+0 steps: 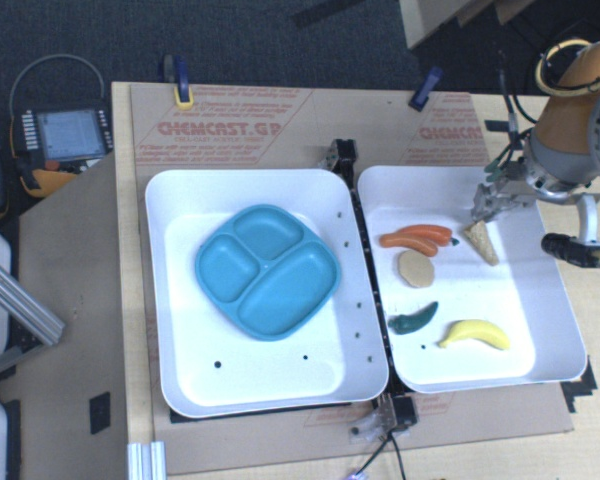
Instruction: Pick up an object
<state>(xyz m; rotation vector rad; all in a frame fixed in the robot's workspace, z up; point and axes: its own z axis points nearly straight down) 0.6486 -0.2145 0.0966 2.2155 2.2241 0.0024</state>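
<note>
The pincer (490,206) hovers above the tan wedge (482,242) in the right bin (550,363), its grip seemingly unreadable.

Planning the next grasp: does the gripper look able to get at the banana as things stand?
Probably yes. The banana lies apart from the green pepper near the right bin's front, nothing over it, and the gripper hovers in that same bin.

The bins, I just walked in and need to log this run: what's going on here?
The arm's gripper is down in the right bin, right at the upper end of a tan wedge-shaped piece. An orange hot dog, beige round piece, dark green pepper and banana lie nearby. A blue divided plate sits in the left bin.
</note>
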